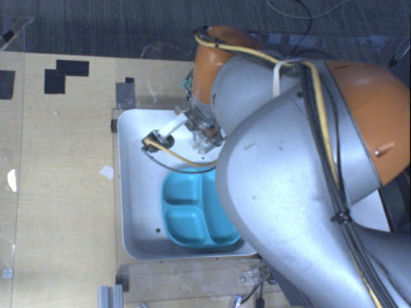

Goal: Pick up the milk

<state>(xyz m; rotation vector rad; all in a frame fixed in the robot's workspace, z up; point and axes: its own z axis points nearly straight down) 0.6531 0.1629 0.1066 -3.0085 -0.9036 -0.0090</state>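
free: bin [133, 178] floor left of end effector [204, 140] | obstacle: blue tray [186, 226] | right: hidden by arm [289, 172], unclear

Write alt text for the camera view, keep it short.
A grey-and-orange robot arm reaches in from the right, its pincer over the far end of a white bin. A blue divided tray lies in the bin's near end, partly behind the arm.

Grey arm [289, 172] in from rt, orange-banded wrist [210, 66] top ctr, pincer [203, 135] just below.
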